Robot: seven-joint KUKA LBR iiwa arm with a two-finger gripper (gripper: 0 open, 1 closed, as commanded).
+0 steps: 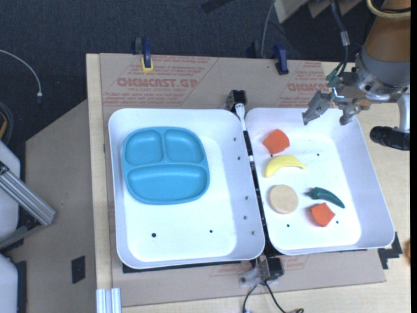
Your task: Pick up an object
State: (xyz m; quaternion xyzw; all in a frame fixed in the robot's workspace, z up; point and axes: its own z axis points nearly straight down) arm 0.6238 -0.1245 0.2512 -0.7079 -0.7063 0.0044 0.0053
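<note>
Above the right bin (365, 175), the gripper (331, 113) hangs open and empty, so nothing is picked yet.

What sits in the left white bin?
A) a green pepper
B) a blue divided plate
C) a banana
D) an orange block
B: the blue divided plate lies in the left bin, while the food-like pieces lie in the right bin.

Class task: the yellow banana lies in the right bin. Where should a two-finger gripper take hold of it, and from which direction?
Grip the banana across its thick middle, descending from above. It lies flat and curved, so fingers probably close best across its narrow width, clear of the orange block and round disc.
</note>
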